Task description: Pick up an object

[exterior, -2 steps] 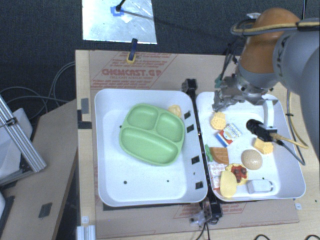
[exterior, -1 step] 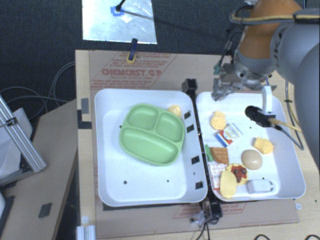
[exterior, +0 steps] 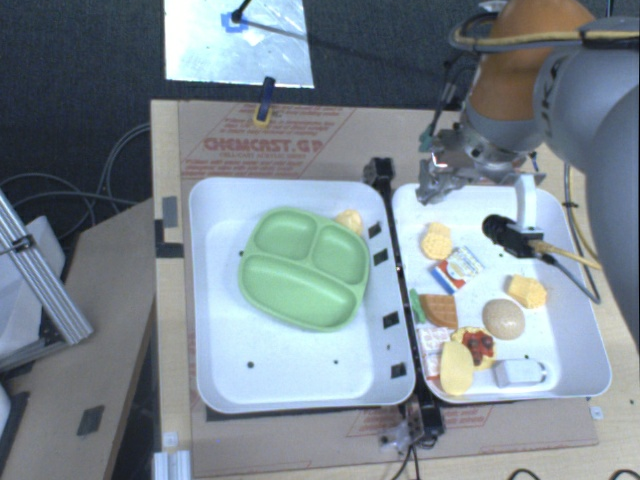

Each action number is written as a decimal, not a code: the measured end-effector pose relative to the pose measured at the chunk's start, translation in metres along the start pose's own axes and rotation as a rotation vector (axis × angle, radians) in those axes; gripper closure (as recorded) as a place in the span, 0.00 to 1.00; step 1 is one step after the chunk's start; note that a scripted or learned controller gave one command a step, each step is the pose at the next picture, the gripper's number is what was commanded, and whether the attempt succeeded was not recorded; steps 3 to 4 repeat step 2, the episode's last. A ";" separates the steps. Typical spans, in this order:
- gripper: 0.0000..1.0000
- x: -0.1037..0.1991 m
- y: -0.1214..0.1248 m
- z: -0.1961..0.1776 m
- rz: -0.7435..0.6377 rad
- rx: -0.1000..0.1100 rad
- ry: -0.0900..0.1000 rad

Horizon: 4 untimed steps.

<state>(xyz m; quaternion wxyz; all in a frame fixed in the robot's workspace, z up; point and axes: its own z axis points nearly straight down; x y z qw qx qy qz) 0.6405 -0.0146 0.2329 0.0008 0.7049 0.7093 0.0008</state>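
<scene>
Currently, the approach step is judged to be in hand: the end effector (exterior: 436, 186) is positioned over the far-left corner of the right bin (exterior: 590, 343), just beyond the round yellow cracker (exterior: 436, 240). Nothing is seen held; its state cannot be told. A descent onto the cracker is called for next. "CHEMCAST" is read on the brown sheet (exterior: 275, 143) beyond the bin.
</scene>
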 end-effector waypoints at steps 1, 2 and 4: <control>1.00 -0.007 -0.005 0.018 0.006 0.001 -0.001; 1.00 -0.006 0.006 0.015 0.001 -0.001 0.000; 1.00 -0.006 0.006 0.015 0.001 -0.001 0.000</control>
